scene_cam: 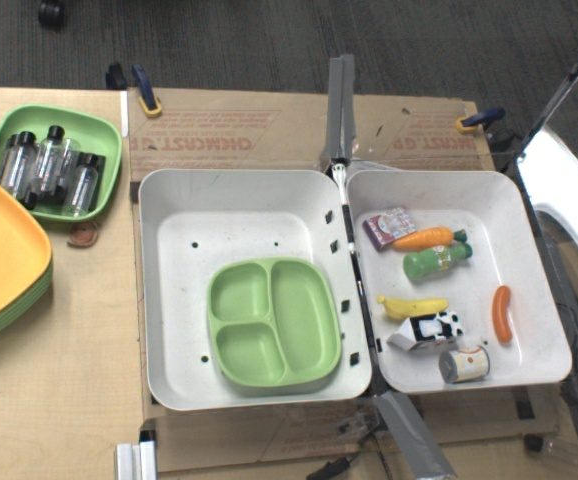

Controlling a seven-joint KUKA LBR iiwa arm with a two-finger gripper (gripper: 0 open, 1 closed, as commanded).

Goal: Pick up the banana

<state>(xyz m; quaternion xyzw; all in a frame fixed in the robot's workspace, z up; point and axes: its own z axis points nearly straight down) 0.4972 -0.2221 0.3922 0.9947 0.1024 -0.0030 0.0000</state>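
Note:
The banana (412,307) is small and yellow. It lies flat in the right white bin (529,233), near that bin's left wall and towards its front. A black-and-white cow-patterned carton (427,330) touches its front side. A green bottle (436,260) lies just behind it.
The right bin also holds a carrot (427,238), a purple packet (388,226), a red sausage (503,315) and a grey can (465,364). The left bin (169,268) holds a green divided tray (274,321). Left of the bins stand a green dish of bottles (54,163) and orange plates (4,263).

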